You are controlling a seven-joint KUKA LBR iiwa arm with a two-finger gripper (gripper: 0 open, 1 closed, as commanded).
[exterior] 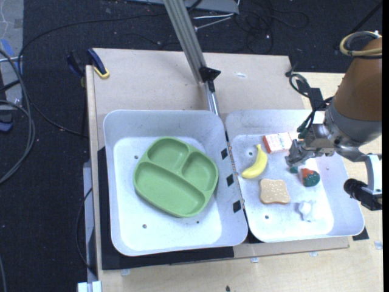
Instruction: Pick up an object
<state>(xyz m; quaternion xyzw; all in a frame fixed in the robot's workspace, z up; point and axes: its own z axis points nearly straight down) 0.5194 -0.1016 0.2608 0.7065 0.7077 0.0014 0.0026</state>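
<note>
Camera view: no legible writing on any item. Gripper (302, 154) hangs low over the right shallow white bin (340, 224); its state cannot be told. Beside it lie a small red-and-white carton (277, 142), a curved yellow banana (256, 163), a tan toast slice (274, 191) and a red-and-green strawberry-like piece (310, 177). Smooth green three-compartment plastic plate (176, 176) occupies the left white bin (121, 230).

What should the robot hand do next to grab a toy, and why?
Probably drop straight down a little. The gripper hangs over the right bin, just above the red and green toy and beside the small red and white box, with nothing seen between its fingers.
</note>
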